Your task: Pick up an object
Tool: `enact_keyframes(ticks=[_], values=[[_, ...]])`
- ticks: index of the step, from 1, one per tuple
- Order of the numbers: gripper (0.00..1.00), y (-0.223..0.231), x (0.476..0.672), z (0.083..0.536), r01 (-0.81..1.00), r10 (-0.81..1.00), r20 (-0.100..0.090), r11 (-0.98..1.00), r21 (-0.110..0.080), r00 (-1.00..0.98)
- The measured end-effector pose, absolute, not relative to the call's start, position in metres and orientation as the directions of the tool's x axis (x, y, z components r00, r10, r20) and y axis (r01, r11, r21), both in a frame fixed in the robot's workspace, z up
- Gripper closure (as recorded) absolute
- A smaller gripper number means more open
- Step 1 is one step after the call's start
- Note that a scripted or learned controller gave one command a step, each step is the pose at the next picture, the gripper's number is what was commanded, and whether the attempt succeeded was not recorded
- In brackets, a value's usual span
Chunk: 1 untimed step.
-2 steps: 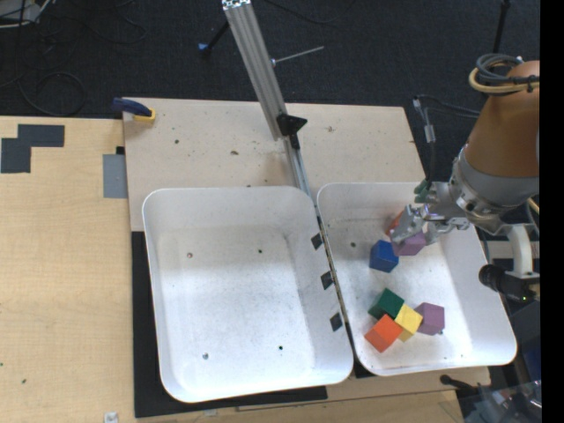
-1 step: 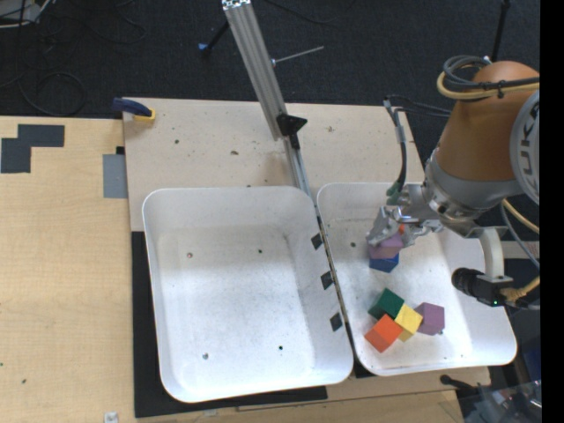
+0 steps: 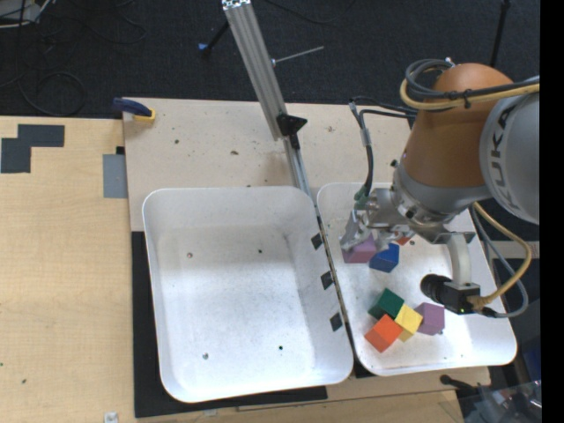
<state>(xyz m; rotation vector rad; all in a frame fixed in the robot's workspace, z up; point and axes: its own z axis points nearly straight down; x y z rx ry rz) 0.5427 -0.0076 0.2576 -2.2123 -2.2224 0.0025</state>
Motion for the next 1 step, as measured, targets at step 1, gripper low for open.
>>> enact_keyframes(ticks=[1], values=[[1.0,0.0542,0.538,0.2505,1.0,1.0,0.002,0.006,-0.006,-0.006]])
